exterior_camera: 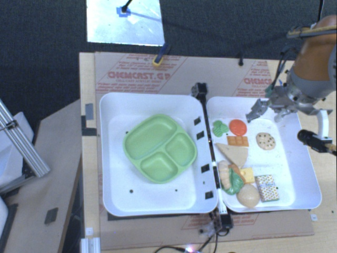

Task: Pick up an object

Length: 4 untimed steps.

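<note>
The right bin holds several toy foods: a green leafy piece, a red tomato slice, an orange cracker, a chocolate-chip cookie, a pale wedge, a yellow cheese cube, a tan bread roll and a small printed box. My gripper hangs over the bin's far side, just above and right of the tomato slice and behind the cookie. Nothing shows in its grasp.
The left bin holds a light green divided plate. A black divider with clips runs between the bins. A black part of the arm juts over the right bin's right rim. A shiny metal sheet lies behind the bench.
</note>
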### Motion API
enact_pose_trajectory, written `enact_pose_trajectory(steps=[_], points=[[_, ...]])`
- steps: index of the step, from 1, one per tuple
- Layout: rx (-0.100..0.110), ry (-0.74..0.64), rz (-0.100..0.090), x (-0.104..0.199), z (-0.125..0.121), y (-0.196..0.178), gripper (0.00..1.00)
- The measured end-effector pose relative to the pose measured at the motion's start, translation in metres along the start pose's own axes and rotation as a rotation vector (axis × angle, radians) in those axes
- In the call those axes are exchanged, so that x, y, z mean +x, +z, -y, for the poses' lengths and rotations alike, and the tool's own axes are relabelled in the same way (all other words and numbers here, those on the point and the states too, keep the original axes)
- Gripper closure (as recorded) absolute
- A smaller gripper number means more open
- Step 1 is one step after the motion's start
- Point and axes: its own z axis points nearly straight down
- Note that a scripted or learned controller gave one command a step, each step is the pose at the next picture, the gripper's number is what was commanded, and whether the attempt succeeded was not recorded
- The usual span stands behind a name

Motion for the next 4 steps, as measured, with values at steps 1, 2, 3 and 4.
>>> enact_pose_trajectory(steps=[1,2,3,4], points=[[-0.01,-0.001,0.002,0.0,-0.002,-0.005,0.0],[-0.005,-0.004,0.001,0.006,-0.008,0.054,0.0],[-0.005,-0.003,0.001,0.013,-0.004,0.099,0.0],[-0.006,-0.001,0.001,0.013,-0.005,0.131,0.0]])
